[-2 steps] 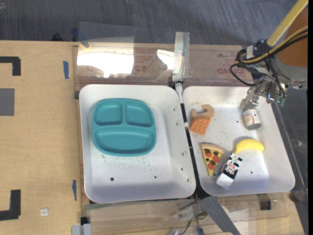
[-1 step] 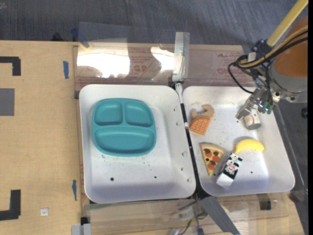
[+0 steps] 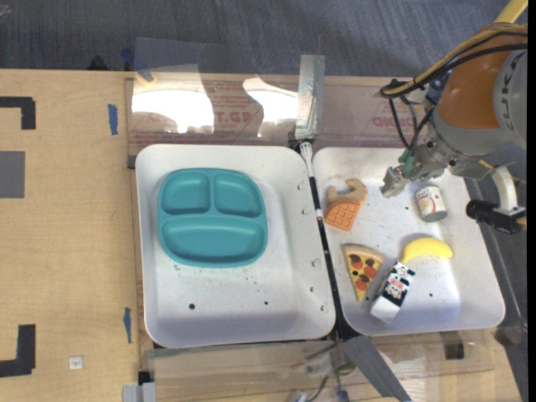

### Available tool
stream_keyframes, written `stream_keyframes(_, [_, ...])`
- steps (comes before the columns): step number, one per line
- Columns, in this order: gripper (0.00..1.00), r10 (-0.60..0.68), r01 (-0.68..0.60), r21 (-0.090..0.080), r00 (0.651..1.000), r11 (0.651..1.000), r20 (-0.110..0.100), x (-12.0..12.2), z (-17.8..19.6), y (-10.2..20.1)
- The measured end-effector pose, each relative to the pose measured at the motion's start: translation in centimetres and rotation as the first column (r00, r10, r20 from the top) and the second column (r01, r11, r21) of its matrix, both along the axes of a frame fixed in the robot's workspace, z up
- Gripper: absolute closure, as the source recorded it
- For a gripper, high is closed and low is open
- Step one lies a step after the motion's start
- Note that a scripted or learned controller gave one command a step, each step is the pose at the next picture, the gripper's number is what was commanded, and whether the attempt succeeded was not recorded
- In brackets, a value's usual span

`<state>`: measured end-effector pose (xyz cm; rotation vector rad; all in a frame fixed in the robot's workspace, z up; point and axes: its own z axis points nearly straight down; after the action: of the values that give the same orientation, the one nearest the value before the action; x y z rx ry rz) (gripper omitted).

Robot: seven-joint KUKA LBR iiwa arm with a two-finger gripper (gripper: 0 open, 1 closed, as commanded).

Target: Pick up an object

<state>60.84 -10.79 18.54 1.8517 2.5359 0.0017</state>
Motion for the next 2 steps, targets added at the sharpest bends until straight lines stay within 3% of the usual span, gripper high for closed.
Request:
stream_keyframes(1, [1.00,-0.411,0.411,0.001,0.911,0.911,-0.006,-1.6,-0.1,7.1])
stream_keyframes(2, [1.00,-0.864,0.864,-0.004,0.504,0.504,-0.006,-8.1,0.1,10.4])
